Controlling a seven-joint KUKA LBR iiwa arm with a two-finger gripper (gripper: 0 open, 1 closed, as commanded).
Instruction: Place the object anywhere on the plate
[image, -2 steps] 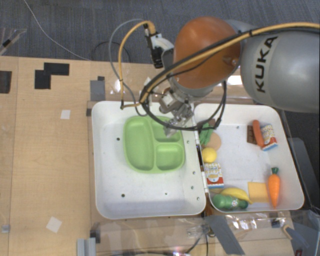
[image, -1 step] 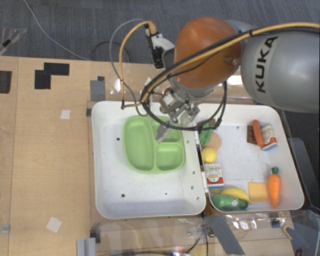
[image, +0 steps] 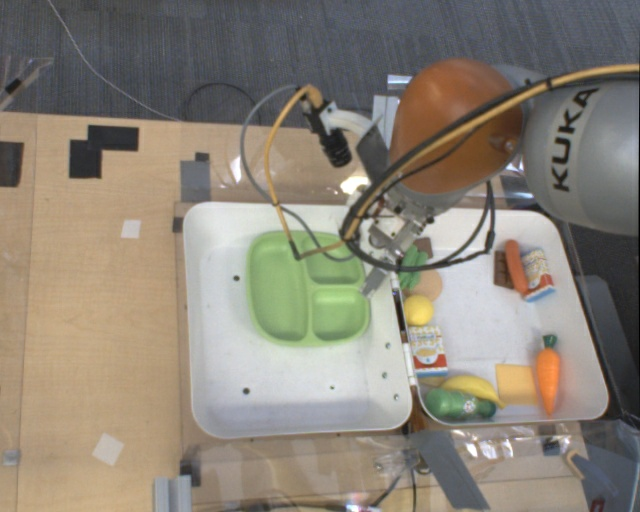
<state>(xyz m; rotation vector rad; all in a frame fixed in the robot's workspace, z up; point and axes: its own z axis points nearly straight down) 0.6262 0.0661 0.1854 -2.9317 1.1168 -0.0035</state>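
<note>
The plate (image: 300, 300) is a light green divided dish with one long compartment on its left and two smaller ones on its right. It lies flat in the left bin (image: 230, 400), toward that bin's upper right, and nothing rests in its compartments.

The gripper (image: 385, 262) hangs at centre frame over the shared wall between the two bins, just beside the plate's upper right corner. A green leafy item (image: 412, 258) shows right against its tip on the right-hand side. Whether that item sits between the fingers cannot be told, nor can the fingers' spacing be made out.

The arm (image: 580, 120) enters from the upper right. White lettering reading "KUKA" runs along its grey casing. An orange band (image: 450, 120) sits above the wrist, with yellow and black cables looping from it.

The right bin (image: 585, 330) holds, along its left side, a lemon (image: 420, 311) and a small carton (image: 428, 350) with red print that is too small to read. At its lower edge lie a banana (image: 470, 385), a dark green vegetable (image: 460, 405), a cheese wedge (image: 515, 383) and a carrot (image: 548, 372). A second printed carton (image: 536, 272) and a reddish-brown item (image: 513, 265) lie at upper right; that print is also illegible.
</note>
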